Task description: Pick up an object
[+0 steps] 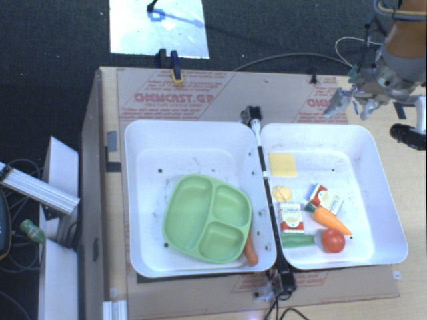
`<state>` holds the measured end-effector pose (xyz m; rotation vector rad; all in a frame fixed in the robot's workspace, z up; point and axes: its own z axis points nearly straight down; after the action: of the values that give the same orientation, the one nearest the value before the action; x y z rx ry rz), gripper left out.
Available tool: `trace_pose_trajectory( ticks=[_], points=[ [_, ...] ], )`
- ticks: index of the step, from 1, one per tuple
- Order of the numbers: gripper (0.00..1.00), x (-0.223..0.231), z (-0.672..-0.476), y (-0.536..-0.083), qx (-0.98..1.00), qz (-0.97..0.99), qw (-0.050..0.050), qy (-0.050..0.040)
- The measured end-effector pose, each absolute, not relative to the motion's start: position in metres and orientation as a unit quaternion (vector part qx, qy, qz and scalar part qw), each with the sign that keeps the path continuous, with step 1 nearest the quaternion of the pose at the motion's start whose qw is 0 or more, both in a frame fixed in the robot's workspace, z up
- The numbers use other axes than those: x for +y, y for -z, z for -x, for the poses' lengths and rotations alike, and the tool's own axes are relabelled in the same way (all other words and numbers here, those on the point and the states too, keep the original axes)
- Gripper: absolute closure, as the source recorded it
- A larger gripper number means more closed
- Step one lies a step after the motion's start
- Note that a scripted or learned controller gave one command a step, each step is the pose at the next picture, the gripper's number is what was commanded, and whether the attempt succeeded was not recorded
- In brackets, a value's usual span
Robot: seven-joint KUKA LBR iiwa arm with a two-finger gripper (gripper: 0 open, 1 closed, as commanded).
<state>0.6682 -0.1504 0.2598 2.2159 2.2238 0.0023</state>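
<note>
Gripper (pixel 352 104) hangs above bench past far right corner of right bin (pixel 383 172), nothing between fingers; fingers look spread, though small and blurred.

Candidates cluster in near half of right bin: carrot (pixel 331 221) touching tomato (pixel 333 241), small carton (pixel 291 217), red-white packet (pixel 321 197), yellow square (pixel 283 165) lying apart.

Best approach, judging from layout: descend vertically on carrot, jaws across its narrow width, clear of bin wall.

Sausage-like piece (pixel 250 252) half hidden under green tray (pixel 208 217) in left bin (pixel 143 179). Green item (pixel 297 241) beside tomato unclear. Arm cut off by frame edge.
</note>
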Motion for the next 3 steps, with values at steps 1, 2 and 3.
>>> trace_pose_trajectory(
  ticks=[1,2,3],
  points=[
    [0.00,-0.167,-0.665,-0.167,0.708,-0.707,0.000,0.0001],
    [0.00,-0.184,-0.668,-0.084,0.708,-0.707,0.000,0.0002],
    [0.00,-0.159,-0.634,-0.085,0.708,-0.707,0.001,-0.0005]
  ],
)
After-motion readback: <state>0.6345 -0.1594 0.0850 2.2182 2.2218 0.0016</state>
